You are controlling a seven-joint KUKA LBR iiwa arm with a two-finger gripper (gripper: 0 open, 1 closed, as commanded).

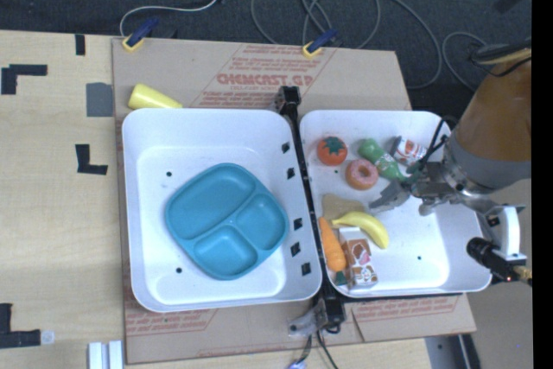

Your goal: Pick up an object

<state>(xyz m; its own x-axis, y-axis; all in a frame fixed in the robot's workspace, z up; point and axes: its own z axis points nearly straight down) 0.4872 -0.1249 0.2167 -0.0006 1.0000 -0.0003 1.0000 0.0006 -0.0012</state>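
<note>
Camera view, desk [52,212]: pale wood surface with black marks; a cardboard sheet [259,73] lies under two white bins set side by side.
Left bin [147,143]: holds a blue divided plate [226,220], lying flat near the bin's middle.
Right bin [432,264]: holds the small objects, all in its left and far parts.
Tomato [332,150]: far left corner of the right bin.
Doughnut [361,174]: pink, just right of and nearer than the tomato.
Green item [373,151]: just beyond the doughnut; kind cannot be told.
Banana [363,225]: yellow, near the middle of the right bin, touching a tan card [335,205] beneath its far end.
Carrot [333,246]: orange, along the left wall, just beside the banana.
Small box [359,262]: printed carton, near edge, right of the carrot.
Arm [492,134]: enters from the right, over the right bin's right side.
Pincer [396,187]: dark fingers spread apart, holding nothing, low over the bin, right of the doughnut and beyond the banana.
Yellow cone [154,97]: on the cardboard, beyond the left bin.
Cables [346,4]: looped on the dark floor at the far side.
</note>
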